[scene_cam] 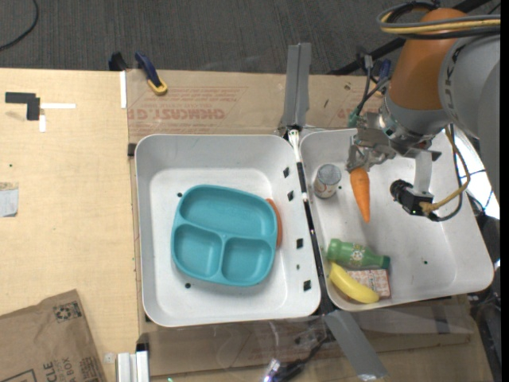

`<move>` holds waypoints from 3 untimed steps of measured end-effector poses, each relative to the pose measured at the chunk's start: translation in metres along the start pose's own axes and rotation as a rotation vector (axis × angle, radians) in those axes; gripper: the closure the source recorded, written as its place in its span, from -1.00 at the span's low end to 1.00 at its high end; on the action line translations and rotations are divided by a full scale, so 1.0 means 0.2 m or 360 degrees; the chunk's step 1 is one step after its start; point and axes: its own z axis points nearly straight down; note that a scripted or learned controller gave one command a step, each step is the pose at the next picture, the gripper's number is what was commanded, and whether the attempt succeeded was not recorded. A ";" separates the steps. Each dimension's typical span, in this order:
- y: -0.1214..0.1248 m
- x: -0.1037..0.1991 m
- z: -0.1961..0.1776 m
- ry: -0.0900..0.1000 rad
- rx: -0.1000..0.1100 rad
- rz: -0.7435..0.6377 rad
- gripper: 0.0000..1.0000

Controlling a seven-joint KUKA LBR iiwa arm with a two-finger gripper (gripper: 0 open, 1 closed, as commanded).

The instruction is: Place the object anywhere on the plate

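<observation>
Since our jaws [364,159] clamp the long orange plastic carrot [361,192] by its top above the right white bin [465,249], we lift it clear of the small can [326,181], then carry it left to the teal divided plate [225,236].

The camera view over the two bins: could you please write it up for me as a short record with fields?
left bin: shallow white bin holding a teal three-compartment plastic plate
plate contents: nothing on it
right bin: shallow white bin with the remaining items
carrot: orange carrot, upper end at the gripper, pointing down, not yet over the plate
small can: silver can, beside the carrot
front corner: green bottle, yellow banana, small printed packet, clustered together
arm: grey arm with an orange band, over the right bin
</observation>
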 end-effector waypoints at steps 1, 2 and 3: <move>-0.29 0.43 -0.05 -0.0001 0.0004 -0.0115 1.00; -0.47 0.82 -0.29 -0.0002 0.0002 -0.0037 1.00; -0.47 0.82 -0.29 -0.0003 0.0002 -0.0037 -1.00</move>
